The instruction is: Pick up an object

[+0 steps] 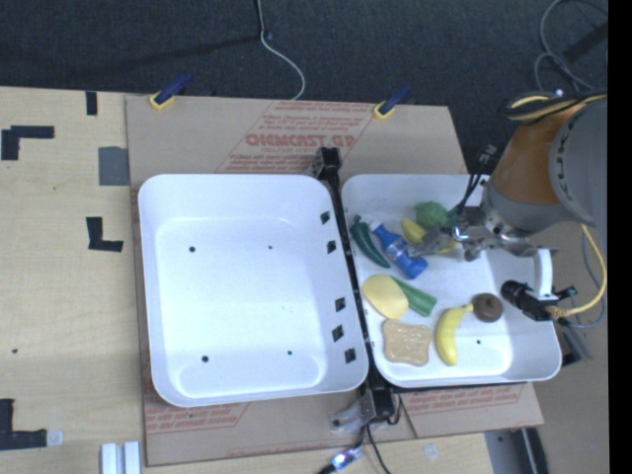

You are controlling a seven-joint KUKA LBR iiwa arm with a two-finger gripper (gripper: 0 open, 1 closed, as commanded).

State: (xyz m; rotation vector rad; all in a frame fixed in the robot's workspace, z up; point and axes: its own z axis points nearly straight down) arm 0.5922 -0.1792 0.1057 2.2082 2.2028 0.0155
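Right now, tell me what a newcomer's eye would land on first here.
The right bin draws the eye: toy food crowds it, with a yellow banana, a slice of toast and a lemon near its front. The arm's gripper sits low over the bin's far side, beside a green vegetable.

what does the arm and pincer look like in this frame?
Grey arm with a broad orange band above the wrist. The pincer is a small metallic grey and black assembly. A white bracket and a black fitting sit beside it, with yellow cable looping nearby.
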